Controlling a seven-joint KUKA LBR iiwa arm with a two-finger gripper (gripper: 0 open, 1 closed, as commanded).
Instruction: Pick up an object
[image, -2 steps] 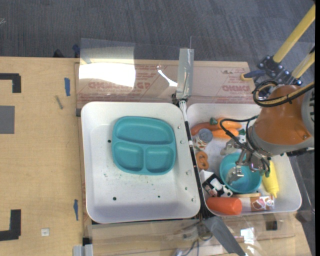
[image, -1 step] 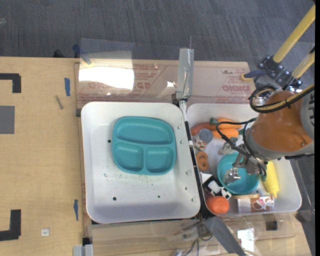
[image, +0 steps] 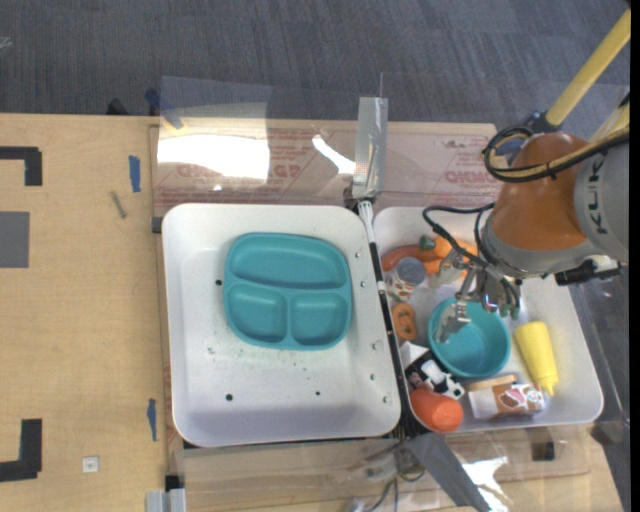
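On the far left we see bare wooden bench (image: 70, 330) with black corner marks and a few strips of blue tape. Next comes the left bin (image: 190, 400), white and shallow, and in its upper middle lies a teal divided tray (image: 288, 290) with three compartments, flat on the floor of the bin and well apart from its walls. A clear upright divider (image: 370, 150) stands behind the seam where the two bins meet.

Moving into the right bin (image: 585, 385), we find a crowd of small things. Along its left wall sit a brown ring-shaped piece (image: 404, 320) and, above it, a small round grey-blue item (image: 410, 269) beside some orange toys (image: 437, 250). Lower down are a black-and-white toy (image: 432, 375) and an orange ball (image: 437, 408) near the front wall. A teal bowl (image: 472, 342) stands upright in the middle, with a small printed box (image: 508, 398) just in front of it and a yellow bottle (image: 538, 354) just to its right.

The gripper (image: 487, 300) hangs over the bowl's back rim. Its metal fingers seem slightly spread, but clutter and glare leave us unsure, so we cannot tell their state, nor whether anything sits between them. The orange wrist band (image: 535, 200) is above it.
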